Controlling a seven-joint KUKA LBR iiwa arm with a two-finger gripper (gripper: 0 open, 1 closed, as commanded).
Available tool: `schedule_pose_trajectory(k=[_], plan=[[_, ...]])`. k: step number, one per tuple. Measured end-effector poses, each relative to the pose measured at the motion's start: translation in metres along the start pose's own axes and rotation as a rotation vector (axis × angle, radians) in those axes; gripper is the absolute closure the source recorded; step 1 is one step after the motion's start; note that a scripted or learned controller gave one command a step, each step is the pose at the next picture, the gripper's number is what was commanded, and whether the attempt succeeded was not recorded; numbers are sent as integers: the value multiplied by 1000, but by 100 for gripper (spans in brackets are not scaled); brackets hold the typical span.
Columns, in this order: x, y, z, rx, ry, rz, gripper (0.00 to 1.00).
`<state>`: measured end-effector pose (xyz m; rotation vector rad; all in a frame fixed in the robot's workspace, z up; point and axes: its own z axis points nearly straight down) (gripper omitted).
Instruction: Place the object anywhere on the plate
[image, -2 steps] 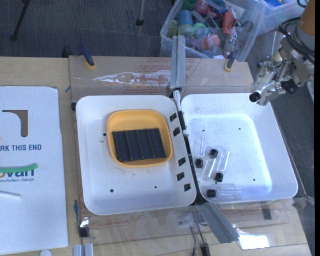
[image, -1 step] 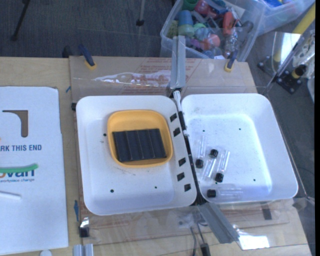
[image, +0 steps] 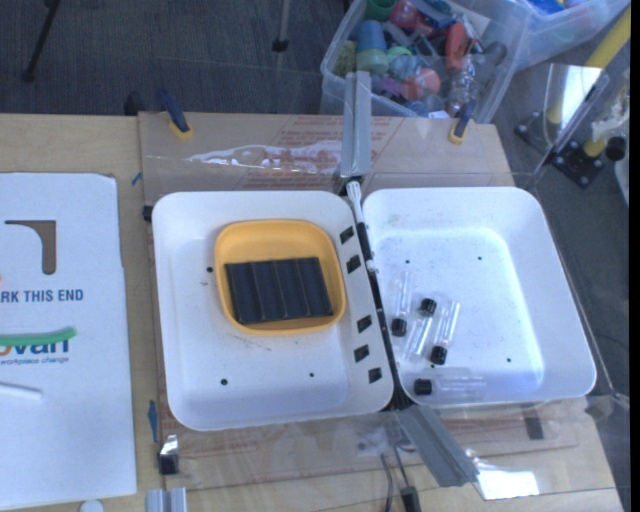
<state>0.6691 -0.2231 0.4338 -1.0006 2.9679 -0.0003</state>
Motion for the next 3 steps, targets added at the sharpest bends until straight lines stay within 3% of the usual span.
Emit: schedule_pose_trajectory(k=[1, 2, 3], plan=[[0, 0, 0, -2, -1, -386, 100], [0, 0, 1, -2, -1, -628, 100], [0, 0, 1, -4, -2, -1016, 100]])
